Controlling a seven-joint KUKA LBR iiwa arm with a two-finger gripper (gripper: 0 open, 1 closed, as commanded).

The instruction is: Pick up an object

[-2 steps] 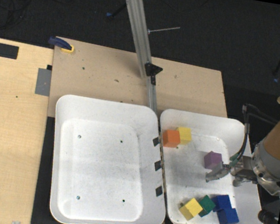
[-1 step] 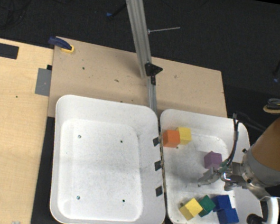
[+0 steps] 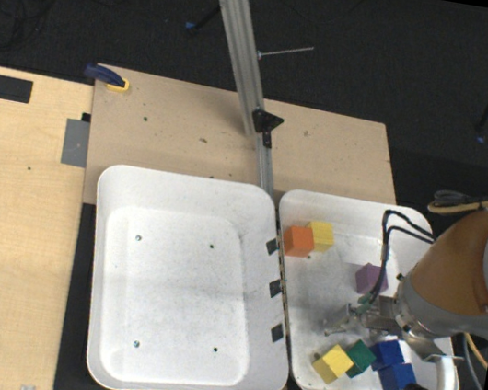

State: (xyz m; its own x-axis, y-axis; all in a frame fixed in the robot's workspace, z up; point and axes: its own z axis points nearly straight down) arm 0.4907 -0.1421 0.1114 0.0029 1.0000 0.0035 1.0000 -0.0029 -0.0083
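nearest the camera, in the lower right corner of the right bin point(image 3: 353, 213), lies a cluster of blocks: a yellow block point(image 3: 333, 363) toward the bin's near edge, a green block point(image 3: 359, 358) touching it on the right, and two blue blocks point(image 3: 393, 364) just beside the green one, partly under the arm. just above this cluster the gripper point(image 3: 355, 317) reaches in from the right, low over the bin floor; its metal fingers point left over bare floor, but whether they are spread or closed cannot be told, and no block is seen between them. the grey arm point(image 3: 454, 273) with its orange band rises behind it and hides the bin's right wall. a purple block point(image 3: 367, 277) sits just beyond the gripper, close to the arm. farther back, near the bin's left wall, an orange block point(image 3: 299, 240) and a second yellow block point(image 3: 321, 236) touch each other. the left bin point(image 3: 133, 189) lies beside the right bin, their rims meeting at a row of black clips point(image 3: 274, 287). beyond both bins a slanted aluminium rail point(image 3: 243, 49) crosses the wooden bench point(image 3: 190, 129), and a blue clamp point(image 3: 106, 75) sits at the bench's far left corner.
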